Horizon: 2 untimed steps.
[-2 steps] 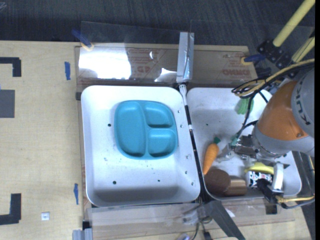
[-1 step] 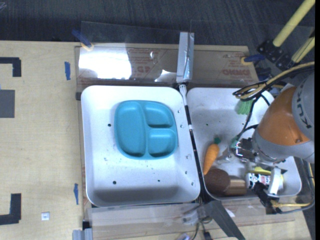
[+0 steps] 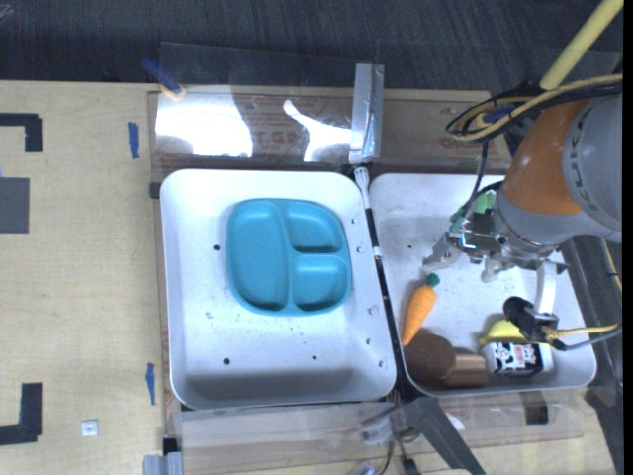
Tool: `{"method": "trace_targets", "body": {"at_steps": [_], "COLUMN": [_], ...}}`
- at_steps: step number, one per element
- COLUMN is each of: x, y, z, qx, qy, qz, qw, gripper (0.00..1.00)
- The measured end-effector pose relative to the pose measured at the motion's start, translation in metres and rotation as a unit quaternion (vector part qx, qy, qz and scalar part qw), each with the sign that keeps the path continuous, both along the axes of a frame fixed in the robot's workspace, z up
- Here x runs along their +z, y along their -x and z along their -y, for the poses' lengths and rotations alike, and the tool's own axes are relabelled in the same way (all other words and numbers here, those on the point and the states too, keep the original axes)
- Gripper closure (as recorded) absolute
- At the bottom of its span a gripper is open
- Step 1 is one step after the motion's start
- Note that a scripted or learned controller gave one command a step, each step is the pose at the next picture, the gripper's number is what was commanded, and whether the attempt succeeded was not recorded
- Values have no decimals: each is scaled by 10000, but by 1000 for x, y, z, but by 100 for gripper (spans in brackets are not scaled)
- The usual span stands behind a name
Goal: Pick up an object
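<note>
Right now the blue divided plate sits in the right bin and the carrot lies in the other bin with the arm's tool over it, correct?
Not quite: the blue divided plate sits in the left bin, as the camera view shows. The carrot lies in the other bin, with the tool above it.

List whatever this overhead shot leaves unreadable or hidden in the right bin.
- Gripper: the arm's wrist covers it from above, so the state of its tips is unreadable in the camera view.
- Small carton: its printing is too small to read.
- Brown object: sits against the right bin's front wall; its lower edge blends into shadow.
- Carrot: lies clear of the gripper, fully visible.
</note>
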State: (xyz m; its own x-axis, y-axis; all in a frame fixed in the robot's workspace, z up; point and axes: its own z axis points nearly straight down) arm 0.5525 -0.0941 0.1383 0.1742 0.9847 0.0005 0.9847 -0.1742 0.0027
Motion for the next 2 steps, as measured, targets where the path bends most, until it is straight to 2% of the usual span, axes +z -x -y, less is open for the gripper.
{"method": "trace_targets", "body": {"at_steps": [1,2], "x": [-51,-51], "y": [-19,4], "z": [5,-2], "qx": [645,233], "qy": [-1,6], "qz": [-1,16], "qw": [9979,9997], "gripper": [0,0]}}
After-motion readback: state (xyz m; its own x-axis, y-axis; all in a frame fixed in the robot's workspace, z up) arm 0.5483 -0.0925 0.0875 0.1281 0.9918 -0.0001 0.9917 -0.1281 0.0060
